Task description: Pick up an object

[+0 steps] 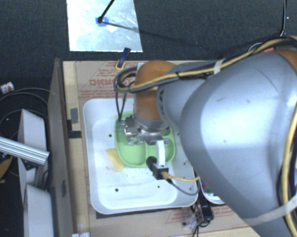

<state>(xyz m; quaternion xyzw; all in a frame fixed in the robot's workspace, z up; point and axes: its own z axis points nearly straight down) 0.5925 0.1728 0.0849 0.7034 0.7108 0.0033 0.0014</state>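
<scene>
Green item: a light green, rounded plastic bowl-like object (135,153), lying in the middle of the left bin, partly under my wrist.
Yellow item: a pale yellow flat piece (114,159), touching the green object's left edge.
Bin: shallow white plastic bin (105,191), on the table.
My claw (139,136): down over the green object; grip width I cannot tell.
My arm: grey, orange band (150,93) above the wrist, reaching in from the right.
</scene>
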